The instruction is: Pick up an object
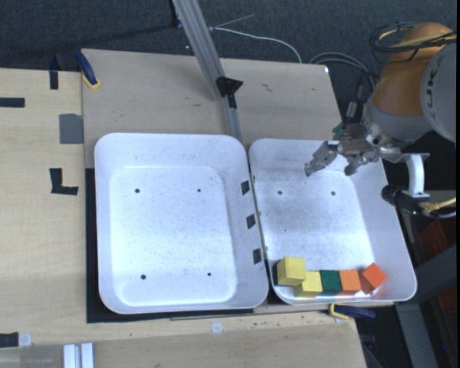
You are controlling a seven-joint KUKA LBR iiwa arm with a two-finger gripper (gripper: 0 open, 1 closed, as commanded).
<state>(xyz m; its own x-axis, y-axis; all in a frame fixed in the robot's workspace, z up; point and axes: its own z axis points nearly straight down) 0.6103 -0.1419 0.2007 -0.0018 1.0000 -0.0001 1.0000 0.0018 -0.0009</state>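
Hand (334, 164) spread open over right bin's (383, 228) far edge, holding nothing

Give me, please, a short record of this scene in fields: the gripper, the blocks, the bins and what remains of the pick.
gripper: gripper open, holding nothing, over the far end of the right bin
blocks: yellow blocks, green block, orange blocks, in a row along that bin's near wall
left bin: left bin, beside the right bin
pick: not yet done; blocks lie apart from the gripper
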